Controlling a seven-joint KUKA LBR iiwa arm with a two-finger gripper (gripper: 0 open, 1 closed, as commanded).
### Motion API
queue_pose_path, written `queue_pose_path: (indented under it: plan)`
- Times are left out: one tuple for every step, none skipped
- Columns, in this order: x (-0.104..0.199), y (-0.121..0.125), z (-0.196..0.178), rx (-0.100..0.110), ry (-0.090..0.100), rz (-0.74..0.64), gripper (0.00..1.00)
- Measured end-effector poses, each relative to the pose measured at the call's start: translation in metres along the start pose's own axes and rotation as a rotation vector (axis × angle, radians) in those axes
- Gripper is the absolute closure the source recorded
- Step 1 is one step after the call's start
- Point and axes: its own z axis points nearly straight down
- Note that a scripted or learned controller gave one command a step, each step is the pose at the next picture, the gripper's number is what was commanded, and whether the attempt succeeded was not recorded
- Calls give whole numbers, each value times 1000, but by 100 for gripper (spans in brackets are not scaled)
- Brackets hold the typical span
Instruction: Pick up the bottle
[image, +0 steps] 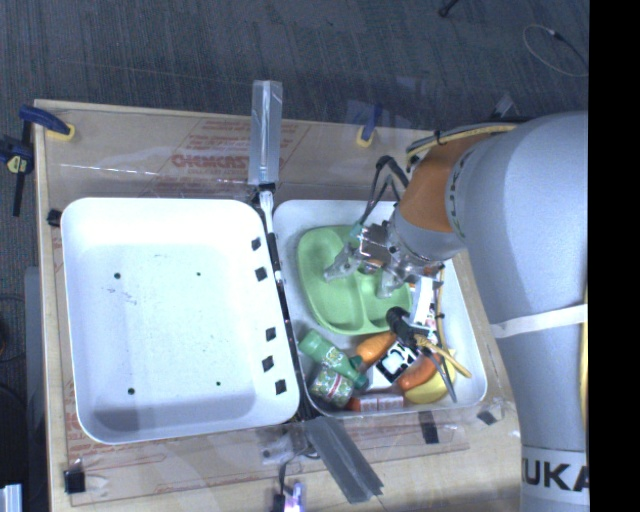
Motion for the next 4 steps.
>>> queue_pose_path:
  plan:
    - [0,-2,-11,15,1,-5,100]
    - [18,31,1,83,-35,129,100]
    - [30,26,1,79,-41,82,100]
    - [37,8,-4,13,-15,508,100]
